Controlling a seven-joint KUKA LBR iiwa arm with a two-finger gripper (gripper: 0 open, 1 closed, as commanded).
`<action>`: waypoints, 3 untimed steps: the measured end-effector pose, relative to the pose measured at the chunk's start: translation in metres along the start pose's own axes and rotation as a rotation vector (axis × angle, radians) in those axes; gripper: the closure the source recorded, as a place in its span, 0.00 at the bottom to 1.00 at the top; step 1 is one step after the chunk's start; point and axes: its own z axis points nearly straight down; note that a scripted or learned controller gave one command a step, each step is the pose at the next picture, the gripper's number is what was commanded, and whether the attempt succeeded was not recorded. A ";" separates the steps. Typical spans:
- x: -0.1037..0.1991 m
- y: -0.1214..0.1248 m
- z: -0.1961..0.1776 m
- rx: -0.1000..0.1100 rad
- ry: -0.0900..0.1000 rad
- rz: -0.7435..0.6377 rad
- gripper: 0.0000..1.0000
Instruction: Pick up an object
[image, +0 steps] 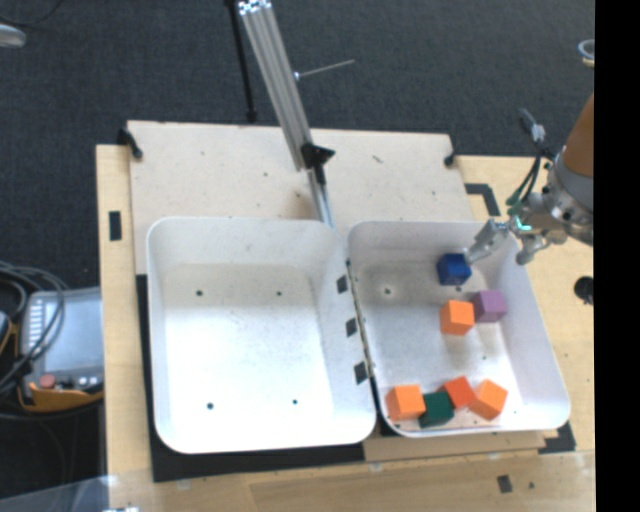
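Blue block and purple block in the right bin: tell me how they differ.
The blue block is dark blue; the purple block is pale purple. The blue block sits alone, farther up the right bin, close by the end effector; the purple block lies lower, against an orange block. Both are small cubes of similar size, resting on the bin floor.

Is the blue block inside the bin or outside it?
Inside. The blue block sits on the floor of the right bin, near its far edge, beside the gripper and apart from the other blocks.
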 end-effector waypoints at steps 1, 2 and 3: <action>0.000 0.001 -0.003 -0.004 -0.003 -0.002 0.00; -0.004 0.003 0.039 0.000 -0.003 0.003 0.00; -0.004 -0.007 0.094 0.001 -0.003 0.004 0.00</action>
